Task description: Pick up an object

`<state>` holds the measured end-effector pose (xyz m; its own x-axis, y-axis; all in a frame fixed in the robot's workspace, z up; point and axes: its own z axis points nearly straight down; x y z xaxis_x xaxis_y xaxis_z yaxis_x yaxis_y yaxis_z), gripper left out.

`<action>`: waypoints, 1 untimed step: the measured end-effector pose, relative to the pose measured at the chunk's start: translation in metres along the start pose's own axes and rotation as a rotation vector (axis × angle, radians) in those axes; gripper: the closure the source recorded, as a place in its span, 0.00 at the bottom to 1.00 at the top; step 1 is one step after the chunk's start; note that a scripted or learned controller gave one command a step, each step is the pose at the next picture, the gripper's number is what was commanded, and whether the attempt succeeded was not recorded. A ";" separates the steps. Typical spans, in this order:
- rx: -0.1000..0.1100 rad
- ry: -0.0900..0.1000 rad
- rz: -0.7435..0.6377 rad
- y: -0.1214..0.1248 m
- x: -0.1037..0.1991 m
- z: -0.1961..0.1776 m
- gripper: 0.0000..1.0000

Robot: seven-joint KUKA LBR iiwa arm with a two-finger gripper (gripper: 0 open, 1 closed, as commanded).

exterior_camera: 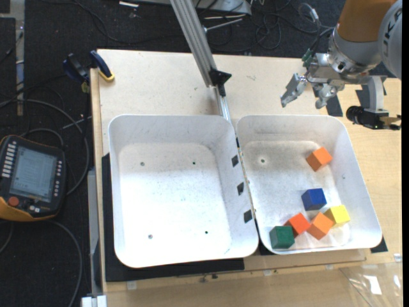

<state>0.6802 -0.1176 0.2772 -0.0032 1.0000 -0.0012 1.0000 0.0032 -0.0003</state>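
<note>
Camera view. The tool hangs over the bare desk just beyond the far rim of the right bin, fingers spread apart with nothing between them. The left bin lies beside it, their inner walls touching.

All candidate objects sit in the right bin. An orange cube stands alone toward the far right, well apart from the rest. A blue cube sits nearer, a little clear of the near cluster. That cluster, along the near wall: green cube at left, a second orange cube just beside it, a third orange cube to the right, touching or nearly touching a yellow cube.

Handling, as judged: the cubes look small, rigid and light, probably foam or wood, not fragile. Flat parallel faces should suit a two-finger pinch across opposite sides. Surface finish cannot be told, so slip is possible if the pinch lands on edges.

Best target appears to be the lone orange cube: free space all round. It sits turned relative to the bin walls, so the fingers should align with its faces. The clustered cubes leave little finger room, and the near wall crowds them.
</note>
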 end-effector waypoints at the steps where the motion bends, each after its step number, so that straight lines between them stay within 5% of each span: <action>1: 0.001 -0.001 0.008 -0.005 -0.042 0.012 0.00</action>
<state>0.6756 -0.1593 0.2652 0.0044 1.0000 -0.0022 1.0000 -0.0044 -0.0008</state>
